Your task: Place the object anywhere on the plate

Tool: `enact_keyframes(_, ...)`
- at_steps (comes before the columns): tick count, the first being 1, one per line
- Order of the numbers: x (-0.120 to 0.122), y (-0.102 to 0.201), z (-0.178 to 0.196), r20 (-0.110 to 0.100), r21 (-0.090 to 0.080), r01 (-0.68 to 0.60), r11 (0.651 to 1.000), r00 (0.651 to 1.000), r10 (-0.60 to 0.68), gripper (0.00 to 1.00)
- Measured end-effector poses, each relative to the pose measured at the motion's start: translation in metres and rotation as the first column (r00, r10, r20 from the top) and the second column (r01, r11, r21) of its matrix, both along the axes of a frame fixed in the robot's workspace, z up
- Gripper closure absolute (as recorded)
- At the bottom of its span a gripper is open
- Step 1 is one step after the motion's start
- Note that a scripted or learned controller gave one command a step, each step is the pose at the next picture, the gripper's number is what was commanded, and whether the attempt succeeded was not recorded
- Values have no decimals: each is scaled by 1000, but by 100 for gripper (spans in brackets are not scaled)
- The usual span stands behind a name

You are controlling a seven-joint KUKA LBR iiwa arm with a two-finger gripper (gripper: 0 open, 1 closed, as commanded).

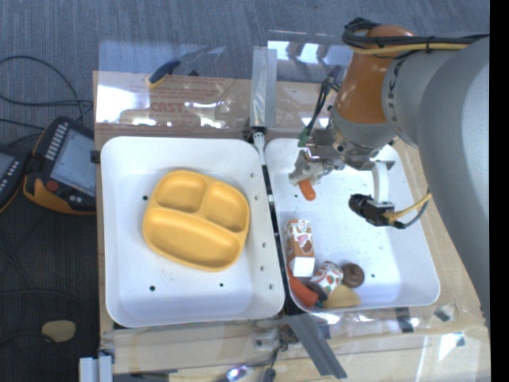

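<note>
Grey arm [445,94] w/ orange band reaches in from the right over the right bin [398,269]. Left bin [127,293] holds the yellow divided plate [196,217], sitting approx centre. Jaws [307,177] hang over the right bin's upper left, clamped on a small orange carrot-like object [307,189], its tip poking below. Toy food pile [318,273] lies at that bin's lower left corner.

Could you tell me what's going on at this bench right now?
The arm's hand is over the right bin, with a small orange item at its tip. More toy food lies piled in that bin's near left corner. The yellow plate in the left bin has nothing on it yet.
</note>
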State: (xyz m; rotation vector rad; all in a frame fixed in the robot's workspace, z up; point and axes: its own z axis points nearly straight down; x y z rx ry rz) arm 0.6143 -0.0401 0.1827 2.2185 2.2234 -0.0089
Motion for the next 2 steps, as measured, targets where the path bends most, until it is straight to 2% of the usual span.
enact_keyframes(1,-15,60,0,0,2,0,1000,1000,0,100)
enact_keyframes(2,-20,144,-34,-2,3,-1,1000,1000,1,100)
